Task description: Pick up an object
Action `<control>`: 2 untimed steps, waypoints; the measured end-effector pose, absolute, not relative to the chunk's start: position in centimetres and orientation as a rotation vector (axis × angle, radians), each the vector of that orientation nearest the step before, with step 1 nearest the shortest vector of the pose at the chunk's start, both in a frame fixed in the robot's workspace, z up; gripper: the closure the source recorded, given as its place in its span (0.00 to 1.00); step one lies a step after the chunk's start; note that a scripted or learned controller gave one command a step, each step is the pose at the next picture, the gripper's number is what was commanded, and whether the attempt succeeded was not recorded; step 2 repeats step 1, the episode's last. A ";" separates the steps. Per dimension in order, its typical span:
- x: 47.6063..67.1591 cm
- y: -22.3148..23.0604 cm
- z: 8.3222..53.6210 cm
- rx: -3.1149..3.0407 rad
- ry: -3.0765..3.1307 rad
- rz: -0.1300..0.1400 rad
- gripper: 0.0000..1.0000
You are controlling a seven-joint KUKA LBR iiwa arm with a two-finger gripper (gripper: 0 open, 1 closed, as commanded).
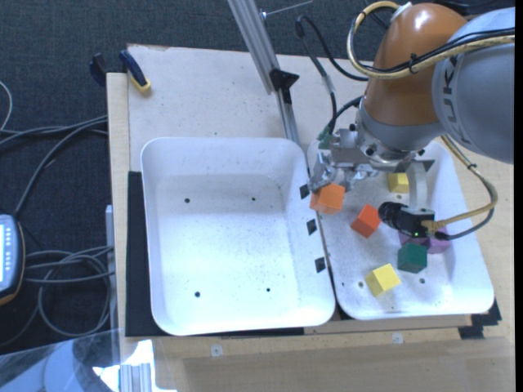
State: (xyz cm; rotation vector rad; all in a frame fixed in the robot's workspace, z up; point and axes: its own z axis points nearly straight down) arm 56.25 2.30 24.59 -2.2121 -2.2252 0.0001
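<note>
- The pincer (331, 180) hangs below the grey arm's orange-banded wrist, over the inner left edge of the right bin (458, 296).
- An orange block (329, 198) sits directly beneath its metal fingers and appears to be caught between them, so the pincer looks closed on the block; whether the block is lifted off the bin floor cannot be told.
- Just to the right lies a red-orange block (366, 220), near but apart from the first.
- Further out in the same bin are a yellow block (382, 279) toward the front, a green block (412, 257) beside a purple piece (439, 244), and a second yellow block (398, 182) partly hidden under the arm.
- The left bin (229, 235) lies alongside on the worktop (204, 88).
- To do this step well, a straight, slow lift seems wise, keeping the grip firm and clear of the bin wall close to the left, since a corner hold could slip.
</note>
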 end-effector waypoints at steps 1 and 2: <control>54.3 7.1 24.0 -2.211 -2.225 0.002 1.00; 54.3 7.1 24.0 -2.211 -2.225 0.002 1.00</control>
